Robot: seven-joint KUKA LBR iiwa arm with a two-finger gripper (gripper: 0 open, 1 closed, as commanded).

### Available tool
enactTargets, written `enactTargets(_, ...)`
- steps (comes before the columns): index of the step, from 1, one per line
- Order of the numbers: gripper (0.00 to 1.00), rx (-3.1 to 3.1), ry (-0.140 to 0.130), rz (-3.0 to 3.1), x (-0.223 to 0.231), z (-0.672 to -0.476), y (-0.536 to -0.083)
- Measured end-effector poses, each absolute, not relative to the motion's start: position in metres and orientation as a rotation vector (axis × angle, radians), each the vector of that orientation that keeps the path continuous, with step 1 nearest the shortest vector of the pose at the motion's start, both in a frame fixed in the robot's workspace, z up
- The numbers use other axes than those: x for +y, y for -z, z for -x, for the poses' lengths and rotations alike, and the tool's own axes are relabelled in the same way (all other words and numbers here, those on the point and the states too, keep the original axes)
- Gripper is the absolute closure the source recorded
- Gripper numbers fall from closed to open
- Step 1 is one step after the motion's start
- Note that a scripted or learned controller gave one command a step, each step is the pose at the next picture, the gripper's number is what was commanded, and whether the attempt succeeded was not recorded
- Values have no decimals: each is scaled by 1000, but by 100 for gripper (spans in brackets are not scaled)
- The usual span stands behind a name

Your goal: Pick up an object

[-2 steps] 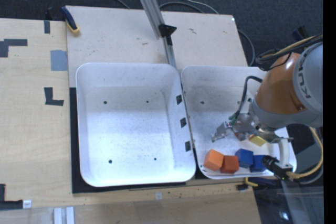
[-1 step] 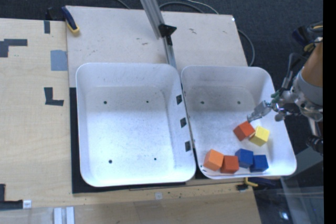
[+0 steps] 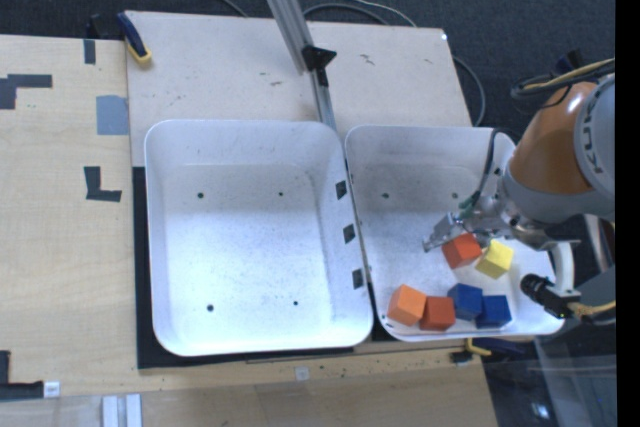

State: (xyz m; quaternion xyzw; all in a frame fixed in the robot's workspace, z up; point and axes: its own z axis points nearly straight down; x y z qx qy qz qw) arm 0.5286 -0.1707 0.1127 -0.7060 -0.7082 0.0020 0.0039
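We cannot tell the grasp state of the two-finger gripper point(image 3: 452, 233); the red-orange cube point(image 3: 461, 251) at its 5 o'clock touches the yellow cube point(image 3: 495, 260), risking a nudge.

The two bins point(image 3: 250, 245) look like smooth white plastic with small dark specks. Beside them, the bench point(image 3: 60, 215) looks like pale matt wood. The blocks point(image 3: 465, 300) look matt.
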Motion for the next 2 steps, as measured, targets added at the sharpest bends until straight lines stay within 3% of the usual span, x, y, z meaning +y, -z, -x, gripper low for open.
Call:
enactTargets(1,100,-2221,-2,2216,-172,-530,-126)
enactTargets(2,100,-2229,6,2223,-95,-489,-99)
